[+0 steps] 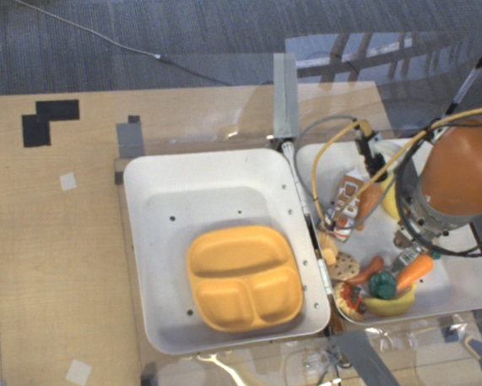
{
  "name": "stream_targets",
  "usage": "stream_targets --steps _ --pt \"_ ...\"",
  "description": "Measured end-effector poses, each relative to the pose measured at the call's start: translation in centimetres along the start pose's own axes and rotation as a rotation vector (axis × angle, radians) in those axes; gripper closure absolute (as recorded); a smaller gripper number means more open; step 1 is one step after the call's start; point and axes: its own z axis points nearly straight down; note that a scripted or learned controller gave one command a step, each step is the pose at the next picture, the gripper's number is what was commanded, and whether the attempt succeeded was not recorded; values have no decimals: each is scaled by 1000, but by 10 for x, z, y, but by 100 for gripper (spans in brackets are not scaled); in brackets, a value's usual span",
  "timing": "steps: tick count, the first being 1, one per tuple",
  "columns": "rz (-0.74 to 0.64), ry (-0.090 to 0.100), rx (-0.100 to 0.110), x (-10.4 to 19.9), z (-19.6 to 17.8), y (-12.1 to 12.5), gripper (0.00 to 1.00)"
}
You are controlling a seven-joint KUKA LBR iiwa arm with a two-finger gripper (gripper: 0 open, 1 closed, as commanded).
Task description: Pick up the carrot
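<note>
The carrot [415,271] is a short orange piece lying at a slant in the right bin [471,293], near its front. Its left end touches a green toy [384,284]. My gripper [415,253] comes down under the arm's orange band [464,171] and sits directly above and against the carrot's upper side. The wrist hides most of the gripper. A second long orange piece [370,199] lies further back in the same bin.
The left bin [156,238] holds a yellow divided plate [243,277]. Crowding the right bin's left side are a snack packet [346,196], a round cookie [345,263], a yellow banana [389,304] and yellow cables [329,137].
</note>
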Motion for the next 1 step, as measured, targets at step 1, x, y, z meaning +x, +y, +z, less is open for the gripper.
stream_targets --steps 1 --pt "-211 3 2 15 -131 25 100"
